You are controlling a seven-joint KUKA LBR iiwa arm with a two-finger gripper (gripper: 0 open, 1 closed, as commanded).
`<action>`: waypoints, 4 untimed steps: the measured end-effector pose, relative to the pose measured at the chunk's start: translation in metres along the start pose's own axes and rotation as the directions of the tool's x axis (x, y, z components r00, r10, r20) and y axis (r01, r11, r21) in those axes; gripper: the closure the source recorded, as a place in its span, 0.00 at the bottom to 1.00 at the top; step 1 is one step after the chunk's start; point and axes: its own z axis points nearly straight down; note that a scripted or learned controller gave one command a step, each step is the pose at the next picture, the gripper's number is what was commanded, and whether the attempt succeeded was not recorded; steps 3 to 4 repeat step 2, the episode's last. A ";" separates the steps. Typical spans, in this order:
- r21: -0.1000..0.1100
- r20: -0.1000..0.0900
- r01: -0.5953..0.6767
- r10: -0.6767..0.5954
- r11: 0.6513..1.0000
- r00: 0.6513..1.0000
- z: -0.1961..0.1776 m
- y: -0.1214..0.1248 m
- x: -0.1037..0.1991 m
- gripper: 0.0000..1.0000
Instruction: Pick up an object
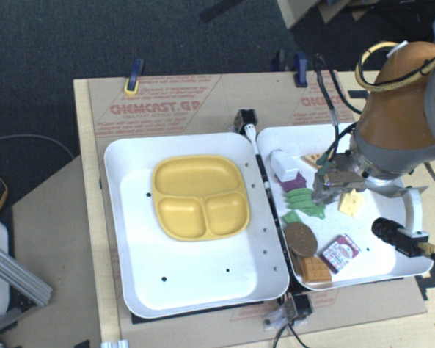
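Note:
The right bin holds several small things: a white block, a purple piece, green leafy pieces, a yellow wedge, a brown round disc, a tan waffle-like square and a purple packet. An orange and white piece lies near the bin's far wall. My gripper hangs low over the middle of this bin, just right of the green pieces and left of the yellow wedge. Nothing shows between its fingers.
The left bin holds a yellow three-compartment plate. Both bins rest on a cardboard sheet held by clamps at the far edge. The arm's orange band looms over the right bin's far right corner.

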 end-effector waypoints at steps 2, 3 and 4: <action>-0.004 0.002 0.001 -0.001 1.000 1.000 -0.002 0.012 -0.008 1.00; -0.004 0.002 0.001 -0.001 1.000 1.000 -0.002 0.012 -0.008 1.00; -0.004 0.002 0.001 -0.001 1.000 1.000 -0.002 0.012 -0.008 1.00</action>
